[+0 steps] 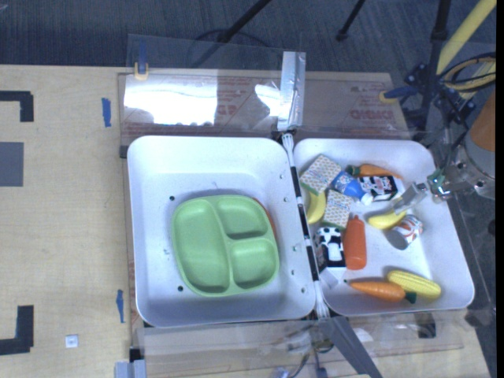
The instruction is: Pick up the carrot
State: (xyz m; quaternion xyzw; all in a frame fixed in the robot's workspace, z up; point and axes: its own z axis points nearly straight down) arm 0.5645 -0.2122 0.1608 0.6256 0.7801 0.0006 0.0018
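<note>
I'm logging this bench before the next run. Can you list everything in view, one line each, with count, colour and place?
left bin: 1, white, left half of the bench
right bin: 1, white, beside the left bin
divided plate: 1, green, in the left bin
carrot: 1, orange, near front edge of right bin
corn cob: 1, yellow, just right of the carrot
bottle: 1, orange-red, middle of right bin
bananas: 2, yellow, one at the right bin's left wall, one mid-right
patterned cartons: 2, pale checked, back left of right bin
pincer: 1, metallic grey, over the right bin's right edge
</note>
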